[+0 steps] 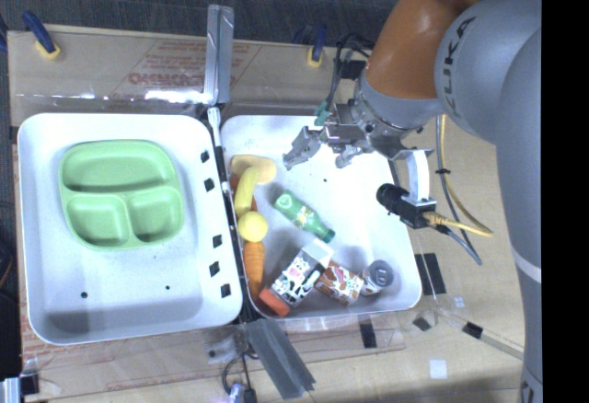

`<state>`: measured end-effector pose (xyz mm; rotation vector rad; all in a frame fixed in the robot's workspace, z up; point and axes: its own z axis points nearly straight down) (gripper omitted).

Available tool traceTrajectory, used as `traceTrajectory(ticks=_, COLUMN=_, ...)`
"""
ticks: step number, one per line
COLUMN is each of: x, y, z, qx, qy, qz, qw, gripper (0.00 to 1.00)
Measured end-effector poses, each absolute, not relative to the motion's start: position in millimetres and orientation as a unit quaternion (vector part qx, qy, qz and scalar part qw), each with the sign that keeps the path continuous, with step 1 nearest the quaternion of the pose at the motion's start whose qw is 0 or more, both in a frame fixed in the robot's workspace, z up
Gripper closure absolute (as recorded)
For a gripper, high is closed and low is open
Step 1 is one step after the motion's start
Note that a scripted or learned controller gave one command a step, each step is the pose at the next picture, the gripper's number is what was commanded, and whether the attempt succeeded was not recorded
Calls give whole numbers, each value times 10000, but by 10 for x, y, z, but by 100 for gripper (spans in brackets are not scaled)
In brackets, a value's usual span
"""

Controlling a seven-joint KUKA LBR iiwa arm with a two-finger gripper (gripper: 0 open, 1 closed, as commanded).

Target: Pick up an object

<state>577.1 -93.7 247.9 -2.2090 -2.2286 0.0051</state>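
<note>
My gripper (322,153) hangs over the upper part of the right bin (386,208), open, with nothing between its fingers. Below and to its left lie a yellow banana (245,180), a lemon (253,226) and a carrot (255,265) along the bin's left wall. A green bottle (304,216) lies tilted near the bin's middle, just below the gripper. A cow-patterned carton (298,277), a small printed box (340,283) and a can (379,275) sit along the front wall.
The left bin (55,300) holds a green divided tray (120,191). A metal divider post (219,56) stands between the bins at the back. Cables and a black fitting (401,201) hang off the arm over the right bin's right side.
</note>
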Motion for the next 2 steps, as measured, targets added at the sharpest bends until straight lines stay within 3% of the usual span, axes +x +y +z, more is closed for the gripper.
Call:
traceTrajectory(ticks=1, x=5832, y=-1462, z=1262, qx=-5896, qy=-8077, qz=11, qw=18, gripper=0)
traceTrajectory(ticks=2, x=5784, y=-587, z=1924, qx=-4599, qy=-8880, qz=0, qw=-7, gripper=0)
